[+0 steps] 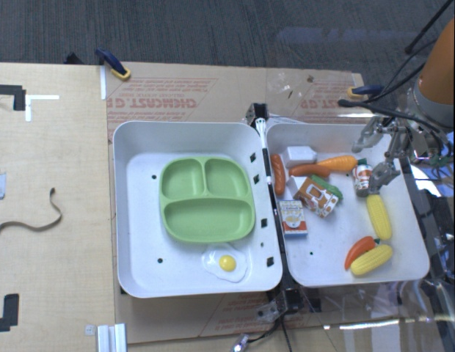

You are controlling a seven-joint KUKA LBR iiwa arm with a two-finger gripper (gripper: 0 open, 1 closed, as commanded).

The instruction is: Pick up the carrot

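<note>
The bench (pixel 51 270) fills the frame, pale wood at the left with a cardboard sheet (pixel 176 97) under the two bins. The left bin (pixel 132 270) sits at centre and holds a green divided plate (pixel 208 199), with a toy fried egg (pixel 227 263) just below the plate near the bin's lower edge. The right bin (pixel 315 266) lies right of centre, its left wall touching the left bin's right wall. The arm (pixel 440 72) enters at the upper right edge, orange at the frame's border, with dark cables running off above it. Its gripper (pixel 384 169) hangs over the upper right part of the right bin; the metal fingers look spread apart with nothing between them, though glare there makes this hard to be sure of. The carrot (pixel 324 166) lies on its side in the upper middle of the right bin, orange, well left of the gripper and apart from it. Just beside it are a white block (pixel 300 154) above and a small carton (pixel 318 196) below. A corn cob (pixel 379 216) lies at the right, another corn cob (pixel 371 259) at the lower right, with an orange-red pepper (pixel 357 249) touching it. A small can (pixel 362 178) stands by the gripper's lower fingers. A flat packet (pixel 292 218) and a sausage (pixel 277 174) lie along the bin's left wall
</note>
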